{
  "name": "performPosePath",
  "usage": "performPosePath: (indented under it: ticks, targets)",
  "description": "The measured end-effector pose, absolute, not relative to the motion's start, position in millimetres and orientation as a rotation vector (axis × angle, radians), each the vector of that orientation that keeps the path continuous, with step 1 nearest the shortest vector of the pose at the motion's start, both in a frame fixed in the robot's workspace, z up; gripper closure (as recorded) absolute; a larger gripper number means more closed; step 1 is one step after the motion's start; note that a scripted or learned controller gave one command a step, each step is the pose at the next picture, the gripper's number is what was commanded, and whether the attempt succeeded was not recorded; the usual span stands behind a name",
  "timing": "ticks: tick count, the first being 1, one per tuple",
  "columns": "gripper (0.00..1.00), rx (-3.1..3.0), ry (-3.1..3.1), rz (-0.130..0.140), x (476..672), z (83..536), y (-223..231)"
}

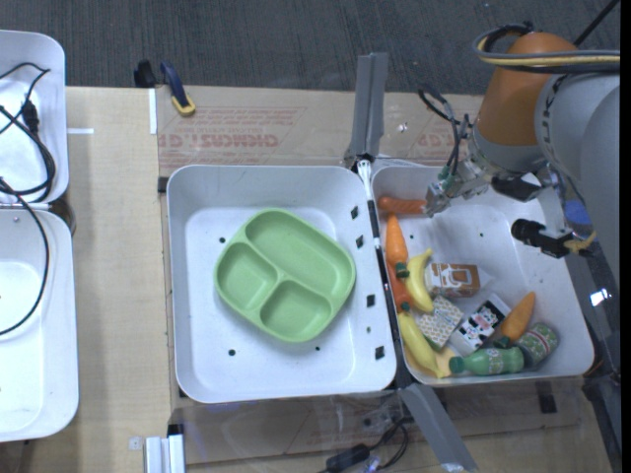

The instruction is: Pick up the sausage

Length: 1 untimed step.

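I hold my claw (pixel 441 195) just beside the sausage (pixel 399 206), tucked in the right bin's (pixel 483 239) far corner, ready to grasp (whether it's apart or together, I cannot tell).

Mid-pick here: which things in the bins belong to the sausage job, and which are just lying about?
Job:
- sausage, top left of the right bin
- gripper, beside it

Lying about:
- green plate in the left bin
- carrot
- bananas
- small carton
- green bottle
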State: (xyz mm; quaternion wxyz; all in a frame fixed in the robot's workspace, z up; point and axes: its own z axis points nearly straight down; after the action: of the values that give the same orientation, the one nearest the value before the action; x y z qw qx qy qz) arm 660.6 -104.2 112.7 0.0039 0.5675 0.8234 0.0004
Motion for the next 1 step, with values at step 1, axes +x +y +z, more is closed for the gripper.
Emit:
performPosePath:
  ticks: [1]
  targets:
    - [0.00,1.779,2.580,0.001,660.5,112.5,-104.1]
